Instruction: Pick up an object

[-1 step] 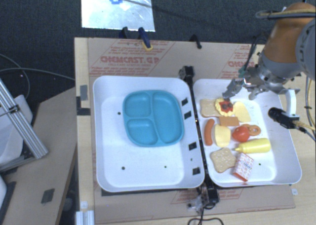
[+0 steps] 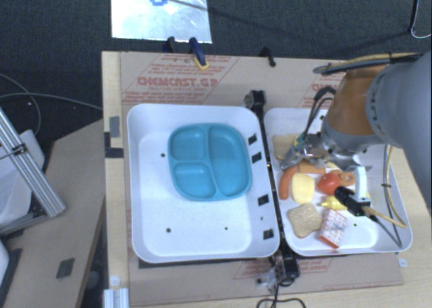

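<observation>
**Gripper low over food items in the right bin**

The arm (image 2: 385,107) enters from the right and bends down into the right bin (image 2: 388,236). The gripper (image 2: 297,155) sits low at the bin's left part, directly above the pile of toy food. Its finger opening cannot be determined from this view.

Contents of the right bin, grouped near the gripper:
- a sausage (image 2: 287,180), just below the gripper;
- a yellow piece (image 2: 304,188), beside the sausage;
- a tomato (image 2: 331,182), to the right;
- a cracker (image 2: 304,219), nearer the front wall;
- a red packet (image 2: 333,227), beside the cracker.

The left bin (image 2: 152,232) holds a blue divided plate (image 2: 208,161), lying flat.
</observation>
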Controlling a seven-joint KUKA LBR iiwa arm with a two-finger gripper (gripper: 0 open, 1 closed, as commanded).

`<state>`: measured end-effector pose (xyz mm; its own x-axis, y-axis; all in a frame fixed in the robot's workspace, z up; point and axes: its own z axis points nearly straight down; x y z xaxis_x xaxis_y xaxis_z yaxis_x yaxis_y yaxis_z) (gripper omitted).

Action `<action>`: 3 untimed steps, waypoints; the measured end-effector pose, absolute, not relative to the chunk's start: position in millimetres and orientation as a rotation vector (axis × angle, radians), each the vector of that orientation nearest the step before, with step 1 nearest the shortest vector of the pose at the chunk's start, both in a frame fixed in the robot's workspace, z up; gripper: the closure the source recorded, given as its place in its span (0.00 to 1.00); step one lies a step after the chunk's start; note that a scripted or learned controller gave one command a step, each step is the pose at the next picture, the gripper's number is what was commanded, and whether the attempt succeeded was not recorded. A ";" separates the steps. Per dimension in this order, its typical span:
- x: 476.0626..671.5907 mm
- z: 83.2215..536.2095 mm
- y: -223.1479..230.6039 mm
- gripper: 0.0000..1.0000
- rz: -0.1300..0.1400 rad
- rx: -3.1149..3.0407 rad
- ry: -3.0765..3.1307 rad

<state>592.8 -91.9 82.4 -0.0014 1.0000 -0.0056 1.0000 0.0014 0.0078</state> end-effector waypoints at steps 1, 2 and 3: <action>597.1 100.9 -93.4 1.00 0.012 2.210 2.210; 673.6 190.9 -71.9 1.00 0.015 2.204 2.223; 669.2 184.8 -11.1 1.00 0.006 2.210 2.232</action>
<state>669.2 -11.1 184.8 -0.0100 0.9999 0.0024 0.9999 0.0100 0.0029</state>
